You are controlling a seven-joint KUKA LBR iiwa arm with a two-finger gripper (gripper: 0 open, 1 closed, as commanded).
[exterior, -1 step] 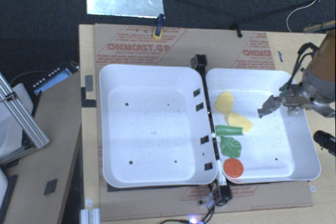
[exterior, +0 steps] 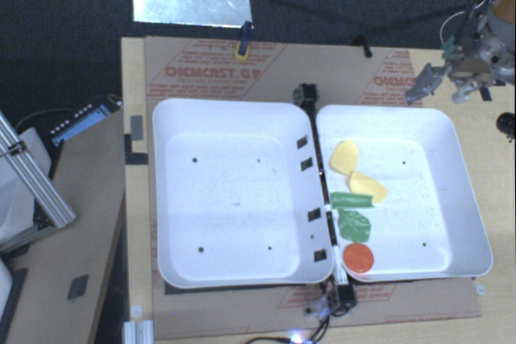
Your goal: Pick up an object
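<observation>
Gripper (exterior: 442,86) up at top right, above the right bin's (exterior: 451,197) far rim, jaws spread wide w/ nothing btwn them, objs lined along that bin's left wall, two yellow pieces (exterior: 345,157), green pieces (exterior: 354,223), orange disc (exterior: 358,257) nearest, left bin (exterior: 234,189) beside.

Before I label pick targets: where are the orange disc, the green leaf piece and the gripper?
orange disc (exterior: 359,257): camera view, its flat top.
green leaf piece (exterior: 355,225): camera view, its middle.
gripper (exterior: 443,88): camera view, between its fingertips.
</observation>
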